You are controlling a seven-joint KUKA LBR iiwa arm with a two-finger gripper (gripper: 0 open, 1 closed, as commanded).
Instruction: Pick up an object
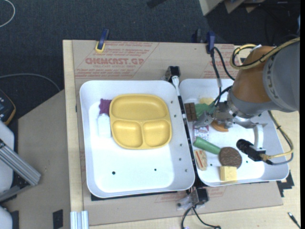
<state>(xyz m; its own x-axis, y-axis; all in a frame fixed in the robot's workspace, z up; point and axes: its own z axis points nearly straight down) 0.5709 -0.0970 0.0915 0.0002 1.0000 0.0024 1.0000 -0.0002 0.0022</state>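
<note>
The right bin (274,133) holds several small items. A brown block (190,111) and a green piece (202,108) lie at its left side. Below them are a green cylinder (207,145), a hot-dog-like toy (200,159), a brown round disc (230,155) and a yellow cube (228,173). My gripper (213,118) hangs low over the left-middle of this bin, right beside the green piece, with an orange item (220,126) just under it. The wrist hides what lies directly below it.
The left bin (138,173) holds a yellow divided plate (140,119) and a white bottle with a purple cap (103,120) along its left wall. A raised rim (183,128) separates the two bins. Clamps (100,46) sit on the board's far edge.
</note>
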